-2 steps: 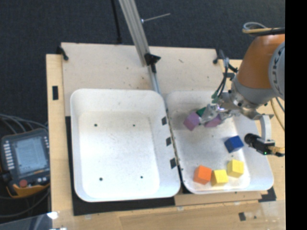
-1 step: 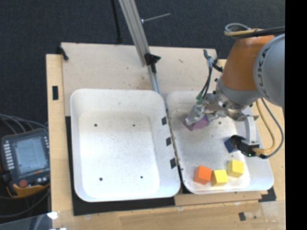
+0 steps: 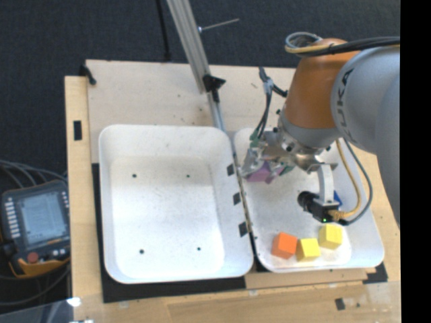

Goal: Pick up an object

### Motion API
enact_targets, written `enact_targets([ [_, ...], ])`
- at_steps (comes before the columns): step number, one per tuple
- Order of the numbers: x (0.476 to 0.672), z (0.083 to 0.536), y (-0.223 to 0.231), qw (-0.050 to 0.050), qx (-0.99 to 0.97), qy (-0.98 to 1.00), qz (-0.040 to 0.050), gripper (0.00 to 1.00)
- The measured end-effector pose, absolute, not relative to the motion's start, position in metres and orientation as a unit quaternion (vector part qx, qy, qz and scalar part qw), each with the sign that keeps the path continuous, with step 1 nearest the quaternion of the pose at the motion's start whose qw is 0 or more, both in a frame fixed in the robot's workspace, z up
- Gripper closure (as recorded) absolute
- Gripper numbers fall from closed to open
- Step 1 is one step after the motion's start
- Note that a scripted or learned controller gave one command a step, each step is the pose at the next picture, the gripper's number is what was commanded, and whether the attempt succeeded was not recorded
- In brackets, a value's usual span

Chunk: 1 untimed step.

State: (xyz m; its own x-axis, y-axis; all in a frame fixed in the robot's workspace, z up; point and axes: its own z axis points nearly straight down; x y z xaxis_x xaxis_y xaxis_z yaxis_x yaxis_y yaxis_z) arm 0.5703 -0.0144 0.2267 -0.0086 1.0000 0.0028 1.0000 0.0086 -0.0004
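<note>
At the far left, off the table (image 3: 77, 180), a grey handheld control pendant (image 3: 37, 224) with a screen lies on the dark floor among cables. The table itself is pale wood. On its left half sits the left white bin (image 3: 168, 200), a shallow tray whose floor shows faint speckling and a few small dark dots. A slanted aluminium post (image 3: 192, 46) rises from behind this bin toward the far left.

Just right of the divide lies the right white bin (image 3: 360, 251). At its far-left part, close to the shared edge, the tool (image 3: 261, 167) hangs below the grey and orange arm (image 3: 330, 93). A small purple object (image 3: 259, 174) shows right at the fingertips, apparently clenched between them, though the view is too blurred to be sure it is off the bin floor.

Along the near rim of the right bin sit an orange block (image 3: 285, 245), then a yellow block (image 3: 309, 248) touching it, then another yellow block (image 3: 330, 236) just beside, slightly farther back.
</note>
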Motion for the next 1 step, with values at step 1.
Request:
enact_targets([
  [1,0.5857,0.2363,0.0422,0.000,-0.704,-0.710,-0.0012,1.00],
])
